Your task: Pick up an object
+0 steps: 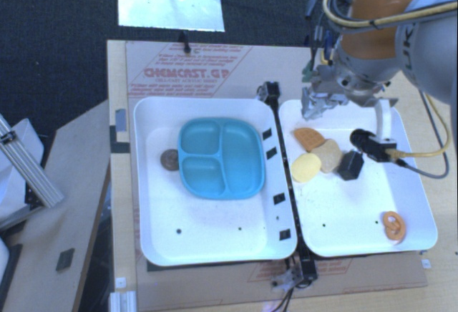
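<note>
I had the gripper (pixel 315 111) hovering over the right bin (pixel 411 228), its jaws' state impossible to tell, above the orange wedge (pixel 309 137) beside the yellow piece (pixel 306 167). Approach stage, I judged; descent and closing came next.

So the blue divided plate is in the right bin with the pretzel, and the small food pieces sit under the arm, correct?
Not quite. The camera view shows the blue divided plate in the left bin, beside a small brown disc. The pretzel is in the right bin, and the small food pieces do sit there under the arm.
</note>
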### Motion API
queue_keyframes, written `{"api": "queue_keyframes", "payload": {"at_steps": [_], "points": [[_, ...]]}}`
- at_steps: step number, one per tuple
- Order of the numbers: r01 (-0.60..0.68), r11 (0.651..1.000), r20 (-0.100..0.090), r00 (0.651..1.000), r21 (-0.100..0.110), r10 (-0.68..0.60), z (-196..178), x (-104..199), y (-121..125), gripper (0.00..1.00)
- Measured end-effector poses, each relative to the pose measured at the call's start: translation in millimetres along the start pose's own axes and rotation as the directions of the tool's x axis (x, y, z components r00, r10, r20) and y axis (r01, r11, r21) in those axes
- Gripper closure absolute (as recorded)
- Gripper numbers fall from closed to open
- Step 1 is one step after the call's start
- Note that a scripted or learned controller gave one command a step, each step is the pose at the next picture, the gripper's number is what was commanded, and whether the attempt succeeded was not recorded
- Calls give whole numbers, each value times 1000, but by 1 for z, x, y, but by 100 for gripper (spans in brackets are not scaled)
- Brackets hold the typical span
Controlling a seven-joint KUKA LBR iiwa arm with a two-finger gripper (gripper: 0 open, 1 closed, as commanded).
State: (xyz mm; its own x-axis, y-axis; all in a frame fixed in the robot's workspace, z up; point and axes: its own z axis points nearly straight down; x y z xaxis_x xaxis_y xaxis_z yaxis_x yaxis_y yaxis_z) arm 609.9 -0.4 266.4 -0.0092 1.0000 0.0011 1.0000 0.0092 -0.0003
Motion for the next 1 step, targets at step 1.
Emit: {"api": "queue_keyframes", "payload": {"at_steps": [1], "points": [[0,1000,0,1000,-1,0,10,41,-8,100]]}}
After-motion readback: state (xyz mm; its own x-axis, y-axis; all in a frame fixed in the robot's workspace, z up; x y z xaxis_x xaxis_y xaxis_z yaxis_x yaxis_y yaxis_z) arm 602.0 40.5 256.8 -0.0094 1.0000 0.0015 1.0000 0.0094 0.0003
